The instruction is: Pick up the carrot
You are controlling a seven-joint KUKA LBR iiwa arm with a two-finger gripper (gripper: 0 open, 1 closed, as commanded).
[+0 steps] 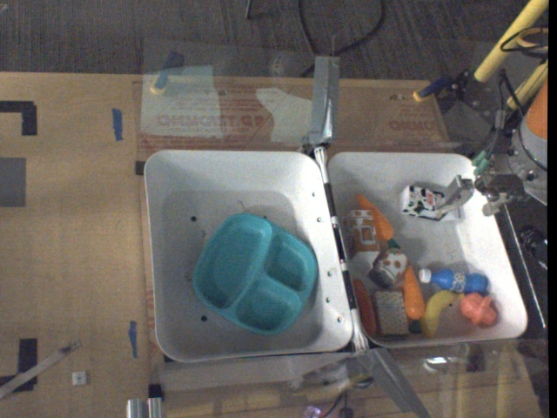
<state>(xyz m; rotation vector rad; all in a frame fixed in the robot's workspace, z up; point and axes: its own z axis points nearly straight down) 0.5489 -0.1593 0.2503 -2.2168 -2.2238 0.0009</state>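
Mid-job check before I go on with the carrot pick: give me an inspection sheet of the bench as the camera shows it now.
Surface: wooden bench bearing the left bin and the right bin, side by side.
Job's things: carrot lies in the right bin near the divider, not held.
Clutter: teal divided plate in the left bin; in the right bin a cow-patterned carton, blue bottle, banana, pink toy, sponge and a second orange piece.
Grippers: gripper at the right bin's upper right, beside the carton; finger state unclear.
Cables: black loop on the floor beyond the bench.
Surroundings: blue tape marks, yellow pole.
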